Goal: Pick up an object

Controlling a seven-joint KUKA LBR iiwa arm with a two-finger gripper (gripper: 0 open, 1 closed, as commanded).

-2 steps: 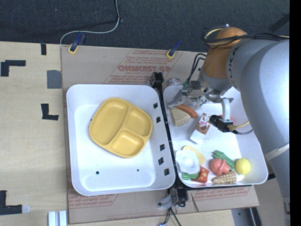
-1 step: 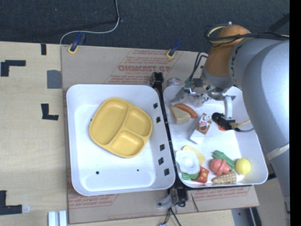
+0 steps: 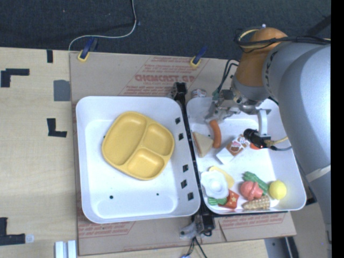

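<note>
The toy sausage (image 3: 216,134), orange-red and lying nearly straight up the view, rests in the upper part of the right bin (image 3: 296,179), just below the gripper (image 3: 219,112).

Starting at the left, we see the left bin (image 3: 86,160) holding a yellow divided plate (image 3: 138,145), which sits tilted toward the bin's upper half. Crossing into the right bin, we find a bread slice (image 3: 202,143) just beside the sausage on its left, and a fried egg (image 3: 215,184) lower down. Right of the sausage lies a small white-and-red box (image 3: 236,145). Near the bottom right corner are a pink piece (image 3: 248,190) and a yellow lemon (image 3: 277,189).

The gripper hangs over the bin's upper edge; we cannot tell whether it is spread or pressed together.
</note>
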